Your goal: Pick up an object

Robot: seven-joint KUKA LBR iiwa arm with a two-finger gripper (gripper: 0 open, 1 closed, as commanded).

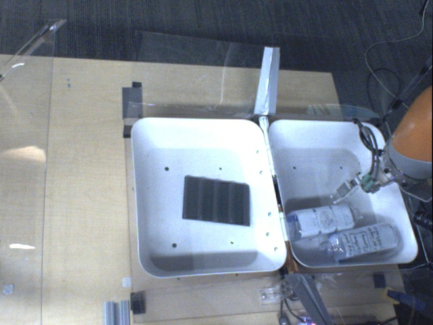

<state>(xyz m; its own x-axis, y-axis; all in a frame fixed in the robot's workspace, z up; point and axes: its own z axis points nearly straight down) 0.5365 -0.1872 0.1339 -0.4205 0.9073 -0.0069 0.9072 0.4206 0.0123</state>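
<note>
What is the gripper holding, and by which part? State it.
Nothing is visibly held. The gripper hangs over the right bin, just above the white packet and the plastic bottle, with nothing seen between its fingers.

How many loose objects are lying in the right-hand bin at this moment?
2. A white labelled bottle lies near the bin's front left, and a clear bottle lies just in front of it, along the front wall. Anything under the gripper could be hidden.

Two white bins (203, 131), one dark ridged pad (216, 200), two bottles (321, 221)
</note>
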